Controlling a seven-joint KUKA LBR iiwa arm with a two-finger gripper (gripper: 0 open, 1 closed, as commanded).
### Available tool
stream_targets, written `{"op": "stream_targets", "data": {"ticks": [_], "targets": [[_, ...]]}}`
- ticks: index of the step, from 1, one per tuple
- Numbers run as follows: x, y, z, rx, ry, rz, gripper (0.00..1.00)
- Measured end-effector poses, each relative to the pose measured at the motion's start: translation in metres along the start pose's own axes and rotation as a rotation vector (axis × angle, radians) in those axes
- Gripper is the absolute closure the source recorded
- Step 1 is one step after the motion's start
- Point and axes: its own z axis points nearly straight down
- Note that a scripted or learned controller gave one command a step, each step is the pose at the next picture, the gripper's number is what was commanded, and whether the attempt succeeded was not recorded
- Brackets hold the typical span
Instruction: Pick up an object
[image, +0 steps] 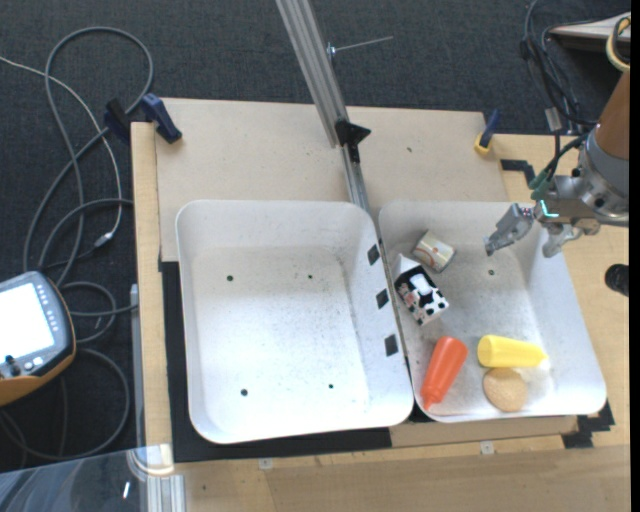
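Note:
The right bin (560, 300) holds several objects: a small beige cylinder (434, 249), a white block with black spots (420, 291), an orange carrot-like piece (443, 368), a yellow piece (511, 352) and a tan round lump (506, 391). My gripper (528, 232) hangs over the bin's far right part, fingers spread apart and open, with nothing between them. It sits to the right of the beige cylinder and well above the yellow piece in the view.
The left bin (200, 260) lies beside the right one. A metal rail (318, 75) runs from the top down to the gap between the bins. Clamps (160, 118) sit at the bench's far corners. Cables and a pendant (30, 335) lie at the left.

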Motion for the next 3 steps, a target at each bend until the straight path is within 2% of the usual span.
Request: {"op": "stream_targets", "data": {"ticks": [1, 3], "targets": [[0.0, 0.0, -0.002, -0.004, -0.001, 0.0, 0.0], [0.007, -0.006, 0.116, 0.003, 0.0, 0.001, 0.0]]}}
